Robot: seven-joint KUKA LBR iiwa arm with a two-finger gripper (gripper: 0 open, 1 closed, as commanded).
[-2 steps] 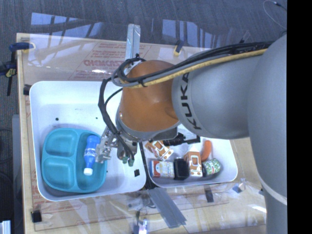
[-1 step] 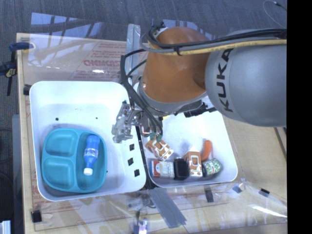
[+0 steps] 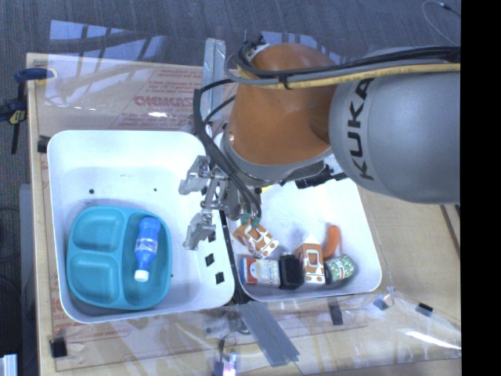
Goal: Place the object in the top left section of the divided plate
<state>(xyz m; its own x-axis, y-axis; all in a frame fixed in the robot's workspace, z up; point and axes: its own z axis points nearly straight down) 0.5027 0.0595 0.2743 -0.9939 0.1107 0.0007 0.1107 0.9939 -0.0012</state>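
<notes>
I am hovering my gripper (image 3: 205, 202) over the wall between the two bins, fingers spread and holding nothing. The small packets (image 3: 258, 240) along the right bin's (image 3: 368, 245) near edge are looking light, crinkly and slippery, so I am judging a pinch across the narrow middle best.

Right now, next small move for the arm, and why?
Probably ease the gripper right and down over the pile in the right bin for a pick. It sits above the wall between the bins with nothing seen between its fingers; the snack packet lies just beside it. The divided plate has only a bottle in its right section; the top left section holds nothing.
</notes>
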